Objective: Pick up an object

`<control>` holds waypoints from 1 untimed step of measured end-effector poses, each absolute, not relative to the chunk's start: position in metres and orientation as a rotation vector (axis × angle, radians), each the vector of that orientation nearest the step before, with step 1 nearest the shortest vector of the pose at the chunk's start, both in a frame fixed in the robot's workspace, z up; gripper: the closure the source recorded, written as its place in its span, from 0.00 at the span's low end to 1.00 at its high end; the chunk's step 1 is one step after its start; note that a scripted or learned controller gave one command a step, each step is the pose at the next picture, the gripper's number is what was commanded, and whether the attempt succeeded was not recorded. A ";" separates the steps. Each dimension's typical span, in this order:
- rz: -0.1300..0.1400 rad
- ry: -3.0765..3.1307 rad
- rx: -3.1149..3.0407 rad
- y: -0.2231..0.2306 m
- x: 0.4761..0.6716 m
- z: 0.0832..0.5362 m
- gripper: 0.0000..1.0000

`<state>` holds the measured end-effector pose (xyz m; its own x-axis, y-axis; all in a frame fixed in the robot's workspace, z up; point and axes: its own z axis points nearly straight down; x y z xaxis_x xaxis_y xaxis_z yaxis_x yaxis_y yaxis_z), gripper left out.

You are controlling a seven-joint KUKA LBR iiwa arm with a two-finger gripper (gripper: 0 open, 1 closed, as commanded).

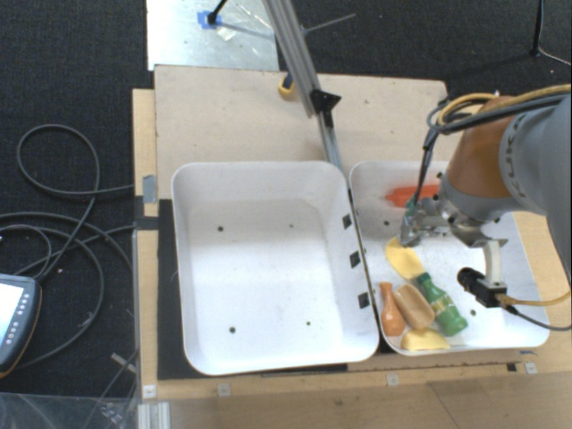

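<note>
From above, the arm [509, 164] reaches in from the right over the right bin [527, 329], its gripper [409, 232] down low just above a pale yellow piece [404, 261], though whether the pincer is spread or pinched I cannot tell. Just toward the front edge lie an orange carrot-like piece [391, 309], a tan bun-like piece [415, 306], a green bottle [441, 307] and a yellow wedge [424, 340], with a red-orange item [404, 194] behind the gripper. The left bin [192, 186] sits alongside.
</note>
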<state>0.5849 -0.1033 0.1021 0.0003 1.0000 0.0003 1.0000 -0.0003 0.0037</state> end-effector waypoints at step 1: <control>0.008 2.222 2.211 -0.101 0.588 0.167 1.00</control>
